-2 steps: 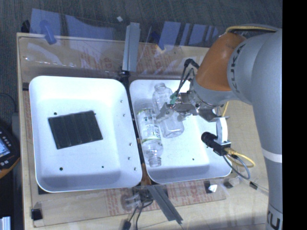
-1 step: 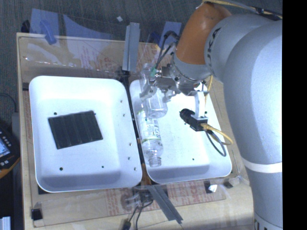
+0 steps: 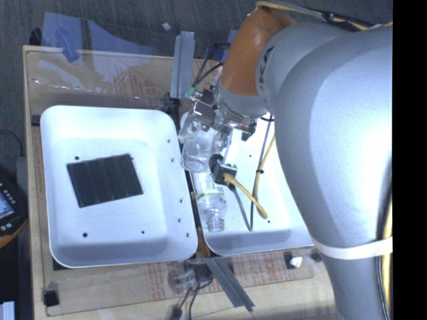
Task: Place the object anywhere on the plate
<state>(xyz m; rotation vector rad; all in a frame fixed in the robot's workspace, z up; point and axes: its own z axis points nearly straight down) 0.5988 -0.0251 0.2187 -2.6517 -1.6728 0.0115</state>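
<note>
The clear plastic bottle (image 3: 208, 199) lies in the right bin (image 3: 280, 235), along its left wall, with its cap end pointing toward the near side. It is transparent, so its outline is hard to follow, and its far end goes under my end effector (image 3: 203, 139). My end effector is above that far end of the bottle, just at the border between the two bins. I cannot tell its state, because the wrist parts and the clear plastic cover that place, and I cannot tell if it touches the bottle.

The dark rectangular plate (image 3: 105, 179) lies flat in the left bin (image 3: 60, 122), a little left of the middle, well apart from the bottle. A yellow cable (image 3: 248, 195) hangs from my wrist over the right bin. My grey arm with the orange band (image 3: 250, 45) comes in from the right and covers much of the right bin. Both bins stand side by side on the wooden worktop (image 3: 100, 72).
</note>
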